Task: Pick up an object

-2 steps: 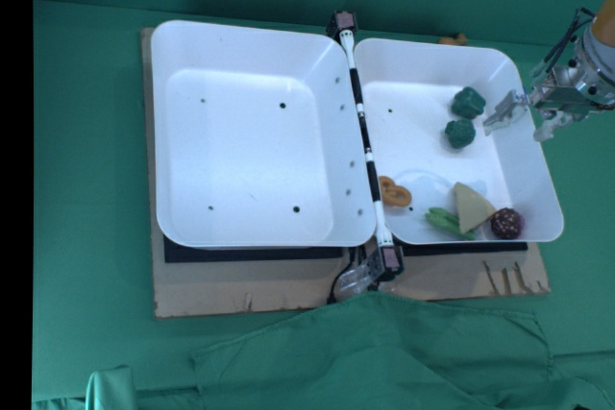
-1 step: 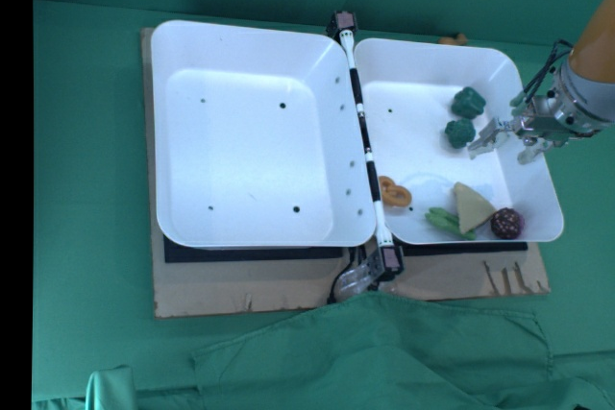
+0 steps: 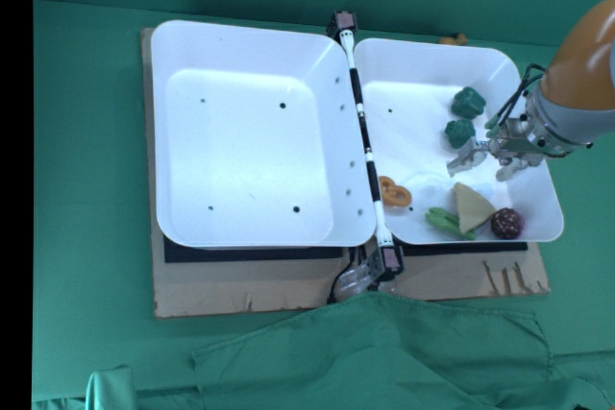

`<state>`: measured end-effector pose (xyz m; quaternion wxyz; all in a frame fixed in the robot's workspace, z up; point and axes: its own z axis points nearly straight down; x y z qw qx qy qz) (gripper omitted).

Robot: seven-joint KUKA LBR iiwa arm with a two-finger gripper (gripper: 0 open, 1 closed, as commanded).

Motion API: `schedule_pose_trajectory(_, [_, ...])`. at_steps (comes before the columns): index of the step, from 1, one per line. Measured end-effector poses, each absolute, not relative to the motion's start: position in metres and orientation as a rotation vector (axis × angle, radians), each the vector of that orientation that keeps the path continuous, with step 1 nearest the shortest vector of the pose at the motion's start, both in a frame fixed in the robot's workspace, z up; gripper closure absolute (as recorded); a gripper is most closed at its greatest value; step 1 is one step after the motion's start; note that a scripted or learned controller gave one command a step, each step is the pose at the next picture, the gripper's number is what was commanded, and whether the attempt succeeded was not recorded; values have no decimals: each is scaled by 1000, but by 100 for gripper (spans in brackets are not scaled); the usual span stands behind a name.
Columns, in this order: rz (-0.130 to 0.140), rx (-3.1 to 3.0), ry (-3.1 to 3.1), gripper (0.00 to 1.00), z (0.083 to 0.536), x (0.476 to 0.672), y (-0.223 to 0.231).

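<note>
With its jaws spread wide and holding nothing, the gripper [image 3: 488,164] hovers over the right bin [image 3: 423,72], apparently lining up the cheese wedge [image 3: 471,205] lying just below them.

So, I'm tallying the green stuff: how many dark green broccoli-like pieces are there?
2, both in the right bin: one near its far right side, the other just below it, beside the gripper. The arm may hide more.

So two bins side by side on the bench [image 3: 86,158]: left bin [image 3: 250,134] mid-frame, right bin [image 3: 423,110] holding everything. Two broccoli pieces [image 3: 464,115] sit upper right, pretzel [image 3: 394,194] lower left, then bean pod [image 3: 448,223], wedge [image 3: 473,205] and berry [image 3: 506,223] along its bottom edge.
</note>
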<state>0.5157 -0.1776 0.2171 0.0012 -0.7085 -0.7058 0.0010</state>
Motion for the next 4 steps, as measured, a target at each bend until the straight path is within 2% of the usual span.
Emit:
schedule_pose_trajectory(1, [-6,-2232,-2222,0,183,518,-180])
schedule_pose_trajectory(2, [-14,-2246,-2229,100,199,521,-182])
schedule_pose_trajectory(4, [-9,-2233,-2228,100,324,522,-175])
